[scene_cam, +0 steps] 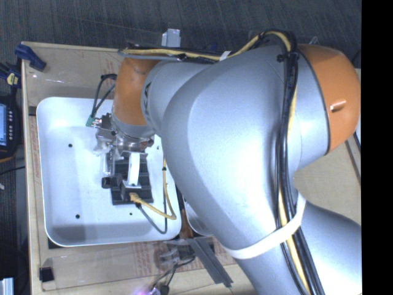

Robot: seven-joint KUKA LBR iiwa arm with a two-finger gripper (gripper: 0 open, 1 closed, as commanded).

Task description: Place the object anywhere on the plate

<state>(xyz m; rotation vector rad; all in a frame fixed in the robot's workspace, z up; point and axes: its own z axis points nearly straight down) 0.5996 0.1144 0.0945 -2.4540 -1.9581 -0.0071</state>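
- The grey arm (245,140) is nearest the camera. It comes in from the right and its bulk covers the middle and right of the counter.
- At the counter's near edge, grey metal struts (199,260) stick out from under the arm. A small black block (46,273) sits by the near left corner.
- Just beyond the struts, a curved sliver of the right bin (195,227) shows under the arm. The arm hides the rest of that bin.
- The left bin (61,165) lies on the left half of the counter. Its white floor is bare where it shows, apart from a few small dark specks.
- The pincer (120,168) hangs over the right half of the left bin, pointing down at the bin floor. I cannot tell whether it is open or shut, or whether it has hold of anything.
- I cannot tell where the object lies, since the arm covers so much of both bins.
- An orange band (130,94) sits above the wrist, over the left bin's far right corner.
- The pale wooden counter (73,72) shows beyond the left bin. A blue clamp (29,56) grips its far left corner.
- A black device with a lit screen (6,125) stands off the counter's left edge.
- Dark carpet (184,8) lies beyond the counter's far edge.
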